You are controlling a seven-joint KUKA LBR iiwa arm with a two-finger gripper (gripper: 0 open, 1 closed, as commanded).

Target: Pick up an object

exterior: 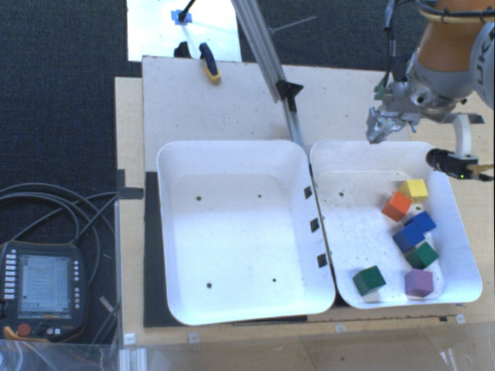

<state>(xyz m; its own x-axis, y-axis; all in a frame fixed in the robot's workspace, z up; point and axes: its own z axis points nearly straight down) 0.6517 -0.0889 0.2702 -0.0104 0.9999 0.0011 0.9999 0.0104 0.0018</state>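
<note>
The right bin (340, 161) holds several small blocks along its right side. A yellow cube (414, 189) and an orange cube (397, 205) sit toward the back. In front of them lie a blue block (414, 231) and a dark green cube (422, 255). A green cube (370, 280) and a purple cube (418, 283) rest near the front rim. My gripper (379, 127) hangs over the bin's far rim, well above and behind the blocks, and nothing is visible in it.
The left bin (232, 157) lies beside the right one. A slanted metal pole (263, 45) comes down to the bins' shared back corner. A yellow-handled tool (209, 62) lies on the board behind. A teach pendant (42, 288) and cables sit at the lower left.
</note>
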